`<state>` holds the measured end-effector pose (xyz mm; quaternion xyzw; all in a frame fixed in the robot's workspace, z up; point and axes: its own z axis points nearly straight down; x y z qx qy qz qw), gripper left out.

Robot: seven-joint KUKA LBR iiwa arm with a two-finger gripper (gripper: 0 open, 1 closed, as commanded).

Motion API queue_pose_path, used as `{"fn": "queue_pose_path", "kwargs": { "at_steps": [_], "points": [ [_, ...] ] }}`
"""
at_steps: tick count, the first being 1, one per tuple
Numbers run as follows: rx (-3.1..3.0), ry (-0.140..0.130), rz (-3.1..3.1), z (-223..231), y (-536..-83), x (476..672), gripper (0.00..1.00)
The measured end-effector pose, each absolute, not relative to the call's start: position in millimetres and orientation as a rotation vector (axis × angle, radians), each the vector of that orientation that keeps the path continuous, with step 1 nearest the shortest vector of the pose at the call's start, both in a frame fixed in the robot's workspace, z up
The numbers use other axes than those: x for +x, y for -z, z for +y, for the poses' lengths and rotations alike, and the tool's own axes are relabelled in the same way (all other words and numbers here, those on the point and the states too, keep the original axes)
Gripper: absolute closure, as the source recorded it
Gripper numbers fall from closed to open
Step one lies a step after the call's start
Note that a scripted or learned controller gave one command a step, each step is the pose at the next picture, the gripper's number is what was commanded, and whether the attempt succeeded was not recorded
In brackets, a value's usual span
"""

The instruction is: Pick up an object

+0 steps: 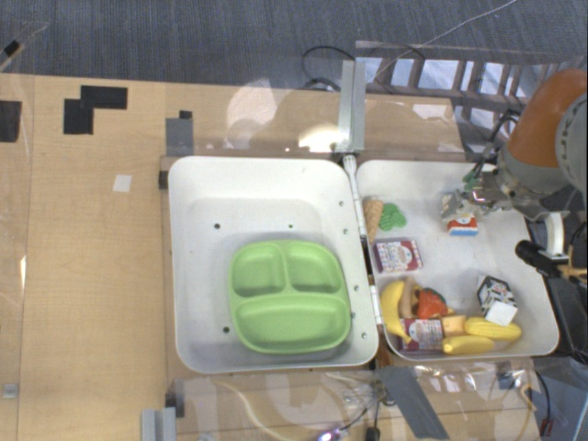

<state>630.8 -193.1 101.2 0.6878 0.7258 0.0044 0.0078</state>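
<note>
The gripper [470, 194] reaches in from the right over the far part of the right bin [537, 347]. It hangs just above a small red, white and blue object [463, 225] that lies on the bin floor. Whether they touch is hidden by the wrist. Other objects in this bin are a cone with a green top [380, 215], a maroon packet [397, 255], a banana [392, 307], a red fruit [430, 304], a second yellow banana [485, 330] and a small black and white carton [494, 291].
The left bin [197, 200] holds a green divided plate [289, 294]. A metal post [349, 108] stands at the far end of the wall between the bins. The arm's grey body and orange band [544, 127] cover the right bin's far right corner.
</note>
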Motion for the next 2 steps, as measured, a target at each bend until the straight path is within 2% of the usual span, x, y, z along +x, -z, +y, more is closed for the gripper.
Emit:
{"fn": "queue_pose_path", "kwargs": {
  "at_steps": [1, 2],
  "points": [
    [2.092, -0.008, 2.330, -206, -89, 583.1, 1.00],
    [2.026, -0.007, 2.389, -206, -89, 594.5, 1.00]
  ]
}}
